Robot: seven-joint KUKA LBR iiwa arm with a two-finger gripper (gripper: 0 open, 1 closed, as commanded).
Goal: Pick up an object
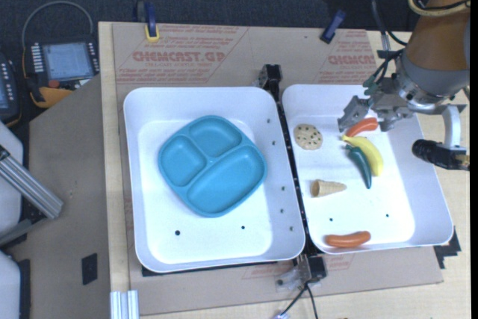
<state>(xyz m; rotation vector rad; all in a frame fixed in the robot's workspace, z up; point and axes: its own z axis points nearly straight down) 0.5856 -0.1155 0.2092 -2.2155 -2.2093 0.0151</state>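
The gripper [361, 118] is seen low over the right bin [426, 228], by its far side. An orange-red piece [361, 128], possibly a carrot or pepper, is pinched between the fingers. Just below the pincer a banana [369, 155] and a green pepper [361, 164] are found touching. A cookie [307, 136] lies just left of it, an ice-cream cone [327, 188] further below, a sausage [347, 239] lowest. Far left, a blue divided plate [212, 164] is held in the left bin [142, 123].
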